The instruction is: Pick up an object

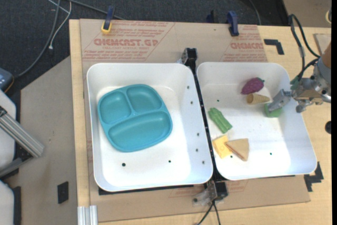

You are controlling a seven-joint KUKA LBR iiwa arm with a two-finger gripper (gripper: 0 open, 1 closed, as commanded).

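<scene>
Green piece (274, 108) lodged at the right bin's (295, 163) three o'clock wall, just past the cone (258, 98) and purple fruit (253, 85); too small to read its long axis or heading; pickle (220, 119) nearer centre, long axis running eleven to five. Gripper (287, 100) low over that green piece, fingers narrowly apart and nothing plainly clamped; seemingly at the grasp step; next: close firmly, then lift straight clear of the wall.
</scene>
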